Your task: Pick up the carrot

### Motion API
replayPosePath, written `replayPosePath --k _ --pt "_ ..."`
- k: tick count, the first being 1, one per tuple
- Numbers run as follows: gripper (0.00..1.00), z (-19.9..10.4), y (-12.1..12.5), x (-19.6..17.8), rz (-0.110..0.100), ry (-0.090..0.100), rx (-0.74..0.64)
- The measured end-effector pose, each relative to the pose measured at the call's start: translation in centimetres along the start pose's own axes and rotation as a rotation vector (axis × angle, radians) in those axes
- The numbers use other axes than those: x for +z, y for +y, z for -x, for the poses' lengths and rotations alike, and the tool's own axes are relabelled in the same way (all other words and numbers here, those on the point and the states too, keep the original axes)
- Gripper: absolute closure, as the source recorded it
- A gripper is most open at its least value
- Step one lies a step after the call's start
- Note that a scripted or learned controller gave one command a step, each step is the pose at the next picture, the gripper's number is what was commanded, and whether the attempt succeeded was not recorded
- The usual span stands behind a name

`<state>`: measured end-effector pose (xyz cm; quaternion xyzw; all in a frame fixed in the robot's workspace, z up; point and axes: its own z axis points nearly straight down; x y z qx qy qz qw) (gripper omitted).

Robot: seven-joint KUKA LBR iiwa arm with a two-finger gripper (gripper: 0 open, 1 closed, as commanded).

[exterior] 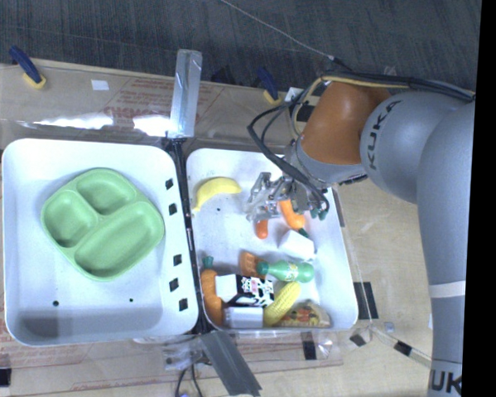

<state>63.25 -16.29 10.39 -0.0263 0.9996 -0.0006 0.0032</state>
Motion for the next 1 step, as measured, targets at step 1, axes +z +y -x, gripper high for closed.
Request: replayPosePath --k 1 --pt "1.0 2.52 -1.48 -5.17 -0.001 0.001 0.235"
